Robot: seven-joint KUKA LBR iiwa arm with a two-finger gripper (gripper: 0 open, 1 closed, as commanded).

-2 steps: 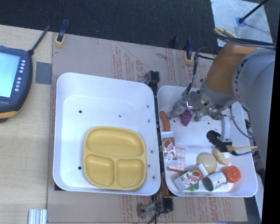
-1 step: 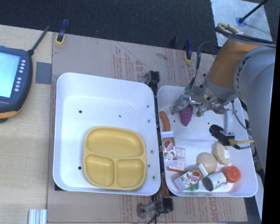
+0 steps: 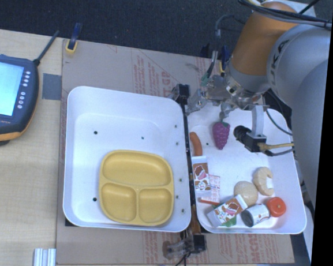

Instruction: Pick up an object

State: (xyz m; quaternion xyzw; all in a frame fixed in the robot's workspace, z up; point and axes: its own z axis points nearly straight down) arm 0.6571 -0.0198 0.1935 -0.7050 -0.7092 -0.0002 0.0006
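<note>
Gripper (image 3: 225, 112) clenched on purple grape bunch (image 3: 220, 135) at bin's (image 3: 293, 222) 12 o'clock (prob. light, bumpy plastic); grip stem end.

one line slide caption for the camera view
KUKA gripper over the right bin, purple grapes just below it; yellow tray in the left bin.

Two white bins sit side by side; the left bin (image 3: 78, 151) holds a pale yellow divided tray (image 3: 137, 187). In the right bin (image 3: 295, 222), right of that tray, lie a purple grape bunch (image 3: 221, 134), an orange-brown sausage (image 3: 196, 143), a tan bread roll (image 3: 246, 192), an orange round piece (image 3: 276, 207) and red-and-white printed cartons (image 3: 205, 182). The arm (image 3: 278, 46) is grey with an orange band.
</note>
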